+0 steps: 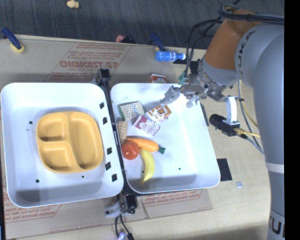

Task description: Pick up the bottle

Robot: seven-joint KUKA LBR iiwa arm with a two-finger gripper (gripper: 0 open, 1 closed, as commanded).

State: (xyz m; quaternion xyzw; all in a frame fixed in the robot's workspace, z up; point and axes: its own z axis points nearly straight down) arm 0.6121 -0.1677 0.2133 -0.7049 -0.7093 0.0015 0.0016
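A brown cardboard-covered bench point(90, 59) carries two shallow white bins side by side, with dark ribbed flooring beyond its far edge. The bottle point(168, 56), blue with a white end, lies on its side on the cardboard outside the bins, just past the far rim of the right bin point(200, 154). The gripper point(166, 99) hangs over that bin's far part, well apart from the bottle; whether its fingers are spread or closed cannot be told. Just below it in the bin lie small cartons point(157, 115), a checkered packet point(130, 109), a carrot point(144, 143), a tomato point(130, 151) and a banana point(148, 166). The left bin point(15, 134) holds a yellow divided tray point(70, 141).
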